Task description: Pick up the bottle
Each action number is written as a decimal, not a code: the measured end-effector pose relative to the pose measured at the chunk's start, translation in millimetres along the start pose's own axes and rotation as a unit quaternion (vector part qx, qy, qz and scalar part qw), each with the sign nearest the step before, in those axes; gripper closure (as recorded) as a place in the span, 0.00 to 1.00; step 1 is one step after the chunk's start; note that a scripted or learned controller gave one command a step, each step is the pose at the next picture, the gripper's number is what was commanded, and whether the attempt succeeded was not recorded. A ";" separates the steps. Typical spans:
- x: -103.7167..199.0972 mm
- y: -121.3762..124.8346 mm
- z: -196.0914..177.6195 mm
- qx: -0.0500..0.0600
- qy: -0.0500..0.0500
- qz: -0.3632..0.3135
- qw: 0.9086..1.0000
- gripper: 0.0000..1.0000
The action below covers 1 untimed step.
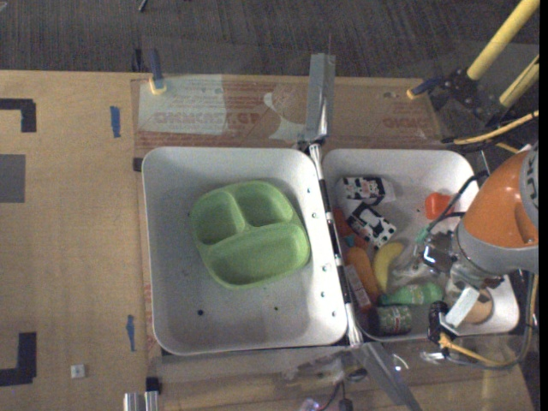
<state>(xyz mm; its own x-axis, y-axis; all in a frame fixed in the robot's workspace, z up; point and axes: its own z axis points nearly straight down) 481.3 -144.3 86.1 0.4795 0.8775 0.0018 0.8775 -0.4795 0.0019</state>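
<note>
1. Green bottle [414, 295] lies on its side in the right white bin [402, 163], near the bin's lower edge in the view.
2. A dark can [392, 319] sits just below it and a yellow banana [385, 262] just above.
3. My jaws hang close by the bottle's right end. Spread or pressed together, I cannot tell.
4. Farther up sits a cow-patterned carton [364, 187].
5. The left white bin [171, 315] holds a green divided plate [248, 234].

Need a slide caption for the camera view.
KUKA arm over the cluttered right bin, near a green bottle; left bin holds a green divided plate.
</note>
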 end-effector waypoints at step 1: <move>17.8 -11.0 0.2 -0.001 -0.001 0.191 0.982 0.00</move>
<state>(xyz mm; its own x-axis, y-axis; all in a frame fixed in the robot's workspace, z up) 480.2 -123.4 86.0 0.7739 0.6333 0.0011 0.6333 -0.7739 0.0039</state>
